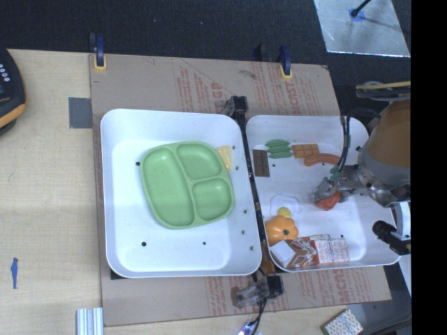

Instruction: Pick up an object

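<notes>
My gripper [327, 189] is low over the middle right of the right bin [356, 253], at the end of the grey arm with the orange band [391, 142]. A small red object [328, 202] lies right at the gripper's tip, touching or just under it. Whether it is gripped I cannot tell. Elsewhere in this bin lie a green piece [278, 148], a brown block [304, 150], an orange curved piece [321, 160], a dark brown rectangle [260, 163], a small yellow item [284, 213], an orange toy [281, 229] and a printed packet [316, 250].
The left bin [126, 250] holds a green divided plate [187, 183] with a small yellow piece [224, 157] at its right edge. A black divider [248, 180] runs between the bins. Clamps [99, 53] hold the cardboard base at the back.
</notes>
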